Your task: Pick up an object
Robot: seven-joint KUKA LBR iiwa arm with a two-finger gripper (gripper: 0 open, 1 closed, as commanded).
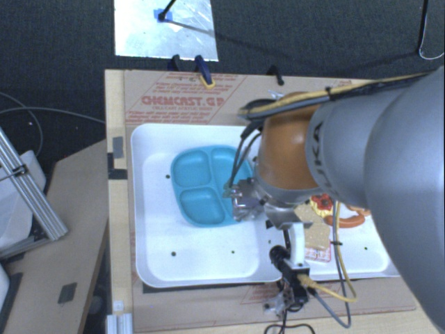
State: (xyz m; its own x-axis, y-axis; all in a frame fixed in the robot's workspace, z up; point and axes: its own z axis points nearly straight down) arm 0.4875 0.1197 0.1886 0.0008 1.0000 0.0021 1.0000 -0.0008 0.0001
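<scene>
A light blue divided plate point(203, 184) lies in the left white bin point(160, 256), toward its right side. The arm's orange band and grey wrist hang over the plate's right edge, with the gripper point(240, 202) right at that edge. The arm's body hides how the gripper stands against the plate. In the right bin point(372, 259), an orange and red object point(327, 205) and a flat tan item point(316, 239) peek out from under the arm.
A brown cardboard sheet point(181, 99) with red print lies behind the bins. Cables hang off the wrist down to the bench's front edge point(292, 291). A shiny panel point(163, 19) lies on the dark floor beyond. A metal frame point(28, 193) stands at the left.
</scene>
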